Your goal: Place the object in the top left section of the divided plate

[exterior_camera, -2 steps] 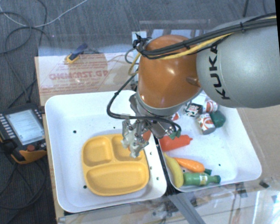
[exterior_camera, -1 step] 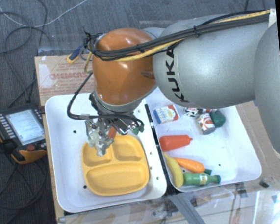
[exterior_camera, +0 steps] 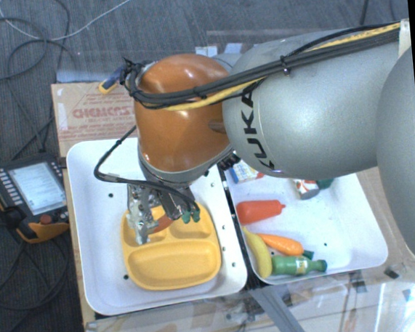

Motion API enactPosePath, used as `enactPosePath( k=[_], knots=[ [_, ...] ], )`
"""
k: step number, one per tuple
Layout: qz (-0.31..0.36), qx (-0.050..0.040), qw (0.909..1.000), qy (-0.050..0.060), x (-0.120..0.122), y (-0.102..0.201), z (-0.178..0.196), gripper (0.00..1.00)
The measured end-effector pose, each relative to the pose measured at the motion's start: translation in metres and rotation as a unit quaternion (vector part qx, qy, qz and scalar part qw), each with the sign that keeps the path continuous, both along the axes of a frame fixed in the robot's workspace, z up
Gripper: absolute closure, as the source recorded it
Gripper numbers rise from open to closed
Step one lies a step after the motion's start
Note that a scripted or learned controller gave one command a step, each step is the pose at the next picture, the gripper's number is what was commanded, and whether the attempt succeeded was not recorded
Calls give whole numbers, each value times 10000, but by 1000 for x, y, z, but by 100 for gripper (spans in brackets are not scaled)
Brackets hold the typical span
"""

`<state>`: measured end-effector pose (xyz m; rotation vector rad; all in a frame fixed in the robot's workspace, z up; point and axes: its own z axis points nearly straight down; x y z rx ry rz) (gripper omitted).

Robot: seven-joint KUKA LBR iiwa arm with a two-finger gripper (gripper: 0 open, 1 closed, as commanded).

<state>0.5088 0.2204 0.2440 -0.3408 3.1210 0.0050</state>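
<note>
Grey carpet strewn with cables surrounds the bench, where two white bins sit side by side and the grey arm [exterior_camera: 319, 107] with its orange band sweeps in over the left bin [exterior_camera: 87, 209]. Down over the yellow divided plate [exterior_camera: 174, 260] hangs the gripper [exterior_camera: 161, 217], above the plate's upper sections, with something orange-red [exterior_camera: 163, 221] showing between the fingers; whether they grip it, I cannot tell. Over in the right bin [exterior_camera: 360, 234] lie a red pepper [exterior_camera: 260, 210], a carrot [exterior_camera: 282, 244], a banana [exterior_camera: 257, 252] and a green bottle [exterior_camera: 296, 265].
</note>
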Motion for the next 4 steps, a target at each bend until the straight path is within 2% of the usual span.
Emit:
enactPosePath(
  k=[1, 2, 3, 4],
  knots=[
    [-1, 8, 10000, 0, 1, 1, 8, 100],
    [2223, -7, 9750, -12, -7, -16, 49, 100],
    [3975, -8, 9176, -14, -6, -39, 51, 100],
    [3964, 9, 9181, -26, -5, -38, 59, 100]
  ],
)
